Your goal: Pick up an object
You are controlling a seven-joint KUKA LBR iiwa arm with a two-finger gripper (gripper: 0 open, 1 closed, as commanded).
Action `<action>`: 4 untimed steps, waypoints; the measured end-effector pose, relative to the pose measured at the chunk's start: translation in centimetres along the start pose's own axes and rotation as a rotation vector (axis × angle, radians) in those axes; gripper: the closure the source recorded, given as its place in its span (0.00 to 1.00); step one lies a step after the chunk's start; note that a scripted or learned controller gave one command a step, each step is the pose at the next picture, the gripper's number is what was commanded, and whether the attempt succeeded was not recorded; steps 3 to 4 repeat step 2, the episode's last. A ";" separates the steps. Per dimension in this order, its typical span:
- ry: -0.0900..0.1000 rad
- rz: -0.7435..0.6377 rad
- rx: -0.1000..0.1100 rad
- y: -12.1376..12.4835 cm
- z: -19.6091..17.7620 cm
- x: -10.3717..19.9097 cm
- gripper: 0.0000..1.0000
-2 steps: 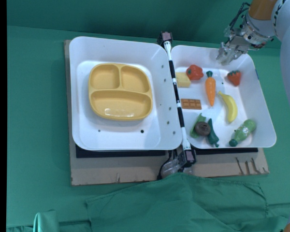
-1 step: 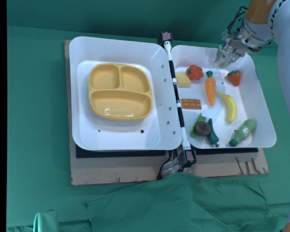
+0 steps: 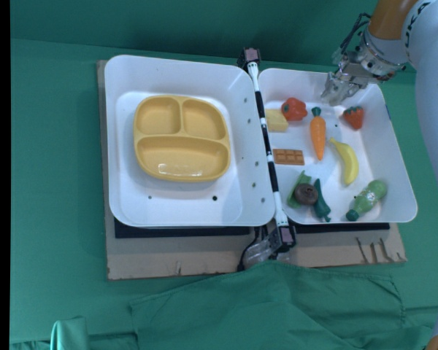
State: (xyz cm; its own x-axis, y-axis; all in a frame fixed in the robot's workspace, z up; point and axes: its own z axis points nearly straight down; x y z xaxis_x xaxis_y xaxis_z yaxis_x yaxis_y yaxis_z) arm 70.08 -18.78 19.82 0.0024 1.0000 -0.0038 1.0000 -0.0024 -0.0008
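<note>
In the right bin we see a red pepper [image 3: 293, 109], yellow block [image 3: 277, 120], carrot [image 3: 318, 135], strawberry [image 3: 354, 117], banana [image 3: 347, 161], waffle [image 3: 288, 156], green bottle [image 3: 367, 199] and, at lower left, a brown donut [image 3: 306, 193] on greens [image 3: 320, 203].

Arm [image 3: 431, 64] reaching in; end effector [image 3: 341, 86] pointed down.

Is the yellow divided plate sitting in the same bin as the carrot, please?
No: the yellow divided plate lies in the left bin, while the carrot lies in the right bin.
</note>
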 end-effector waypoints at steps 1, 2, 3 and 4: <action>0.000 0.000 0.003 0.0 0.5 0.0 1.00; 0.000 0.000 -0.008 0.1 -1.5 1.8 1.00; 0.000 0.000 -0.008 0.1 -1.5 1.8 1.00; 0.000 0.000 -0.008 0.1 -1.5 1.8 1.00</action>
